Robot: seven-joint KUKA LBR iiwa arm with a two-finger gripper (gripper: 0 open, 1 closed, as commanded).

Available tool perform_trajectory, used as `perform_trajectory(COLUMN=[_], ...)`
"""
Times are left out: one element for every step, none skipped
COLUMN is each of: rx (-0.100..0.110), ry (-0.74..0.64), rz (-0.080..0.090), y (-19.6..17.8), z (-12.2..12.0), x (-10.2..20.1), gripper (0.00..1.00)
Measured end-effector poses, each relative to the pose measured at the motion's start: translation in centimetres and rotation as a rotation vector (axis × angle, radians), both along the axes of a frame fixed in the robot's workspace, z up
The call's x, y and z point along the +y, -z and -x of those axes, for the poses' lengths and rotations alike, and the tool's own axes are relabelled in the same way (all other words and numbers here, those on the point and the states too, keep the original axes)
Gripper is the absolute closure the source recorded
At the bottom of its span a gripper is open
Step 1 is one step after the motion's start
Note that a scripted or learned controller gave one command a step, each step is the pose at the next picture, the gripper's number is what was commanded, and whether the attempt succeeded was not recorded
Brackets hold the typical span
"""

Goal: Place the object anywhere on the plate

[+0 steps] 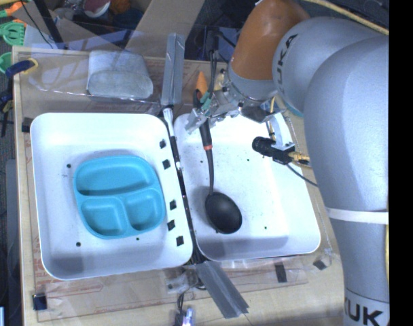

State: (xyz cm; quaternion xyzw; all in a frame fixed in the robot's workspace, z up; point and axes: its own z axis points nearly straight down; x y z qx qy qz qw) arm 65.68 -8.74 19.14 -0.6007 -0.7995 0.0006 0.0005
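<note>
So the hand (208, 114) is down at the top-left corner of the right bin (288, 233), right at the handle end of a black ladle (222, 211). Honestly can't tell whether it's clamped on the handle or just sitting over it; the wrist hardware blocks that bit. The ladle's thin handle runs from the hand toward 6 o'clock, with a small orange-red patch near the top, and ends in the round black bowl resting on the bin floor near the bottom-left of that bin. One ladle, that's it for loose stuff in there.

At about 3 o'clock from the hand there's a small black cylinder thing (273, 148) with a brass-looking tip, hanging off the arm's side over the same bin.

Heading out to 8 o'clock from the hand you get the left bin (50, 134), and in it one blue plate (118, 195) with three compartments, one long one on top and two smaller below. It's well apart from the ladle, with the divider between the two bins in between. Two bins total, side by side on the wooden surface (125, 291).

Up at 10 o'clock from the hand, outside the bins, one grey cloth-like pad (119, 75) lies on the surface.

The big grey arm (342, 114) with its orange band fills the right side.
</note>
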Motion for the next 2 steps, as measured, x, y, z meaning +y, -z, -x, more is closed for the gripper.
perform_trajectory(rx=[0.004, 0.004], ry=[0.128, 0.155], rz=[0.0, 0.001], y=[-1.8, -4.0], z=[3.9, 5.5], x=[0.4, 4.1], gripper=[1.0, 1.0])
